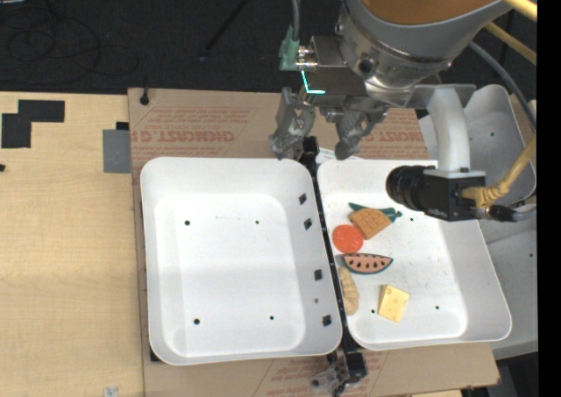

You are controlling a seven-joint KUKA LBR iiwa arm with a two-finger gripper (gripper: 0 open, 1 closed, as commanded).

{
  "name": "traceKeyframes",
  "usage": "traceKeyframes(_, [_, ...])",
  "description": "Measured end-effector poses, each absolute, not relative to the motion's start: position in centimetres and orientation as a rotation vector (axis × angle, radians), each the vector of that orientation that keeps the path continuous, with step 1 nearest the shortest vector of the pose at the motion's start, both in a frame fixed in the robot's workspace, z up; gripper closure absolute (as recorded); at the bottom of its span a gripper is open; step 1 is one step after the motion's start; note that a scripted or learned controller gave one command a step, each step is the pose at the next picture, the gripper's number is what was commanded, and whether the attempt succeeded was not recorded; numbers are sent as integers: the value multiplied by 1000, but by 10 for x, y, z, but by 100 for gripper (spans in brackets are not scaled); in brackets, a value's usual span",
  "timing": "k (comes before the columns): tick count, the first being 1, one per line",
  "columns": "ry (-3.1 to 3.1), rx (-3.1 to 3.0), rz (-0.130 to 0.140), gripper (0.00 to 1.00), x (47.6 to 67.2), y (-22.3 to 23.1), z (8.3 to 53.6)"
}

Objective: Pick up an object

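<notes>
Fingers apart and empty, the gripper hangs over the bins' far edge, where a descent risks striking the divider, not the toys.

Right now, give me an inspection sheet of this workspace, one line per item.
Surface: two white bins side by side; left bin, right bin, on cardboard.
Job's things: in the right bin, a tomato slice, watermelon slice, cheese wedge, waffle-like piece and bread piece.
Clutter: nothing seen.
Hand: hand above the bins' far edge, fingers apart, holding nothing.
Cables: black cables on the dark floor behind.
Surroundings: wooden bench.
</notes>
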State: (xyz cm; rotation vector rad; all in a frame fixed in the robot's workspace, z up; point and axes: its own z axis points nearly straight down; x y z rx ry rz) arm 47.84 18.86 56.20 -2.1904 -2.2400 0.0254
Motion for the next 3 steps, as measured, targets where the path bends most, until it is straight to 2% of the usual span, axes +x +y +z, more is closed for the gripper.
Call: traceKeyframes(3, [-2240, -2190, 25, 0, 478, 189, 562])
